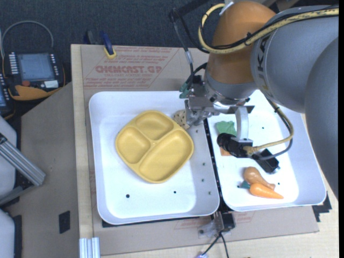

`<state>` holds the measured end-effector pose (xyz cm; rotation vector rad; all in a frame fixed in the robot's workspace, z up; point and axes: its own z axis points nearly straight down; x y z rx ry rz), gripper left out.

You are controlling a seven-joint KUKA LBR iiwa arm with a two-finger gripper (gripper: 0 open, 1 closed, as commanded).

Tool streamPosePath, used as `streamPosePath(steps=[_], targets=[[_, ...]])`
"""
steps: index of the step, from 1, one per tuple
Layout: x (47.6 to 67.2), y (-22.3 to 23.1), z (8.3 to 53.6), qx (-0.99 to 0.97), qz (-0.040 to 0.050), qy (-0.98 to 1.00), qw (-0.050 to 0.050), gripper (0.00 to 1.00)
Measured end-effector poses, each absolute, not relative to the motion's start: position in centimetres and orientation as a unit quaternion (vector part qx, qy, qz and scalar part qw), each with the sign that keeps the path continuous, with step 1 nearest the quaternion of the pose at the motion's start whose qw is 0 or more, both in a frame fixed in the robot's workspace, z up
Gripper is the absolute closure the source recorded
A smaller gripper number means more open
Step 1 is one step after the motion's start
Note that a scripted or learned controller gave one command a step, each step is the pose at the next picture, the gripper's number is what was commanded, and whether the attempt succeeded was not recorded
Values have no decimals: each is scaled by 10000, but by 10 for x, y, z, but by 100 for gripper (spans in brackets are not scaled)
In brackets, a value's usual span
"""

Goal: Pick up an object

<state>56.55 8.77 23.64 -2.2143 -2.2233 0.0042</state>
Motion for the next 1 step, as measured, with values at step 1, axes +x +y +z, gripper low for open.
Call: streamPosePath(steps=[1], targets=[[566,86,238,-7069,9,-7074,12,0]])
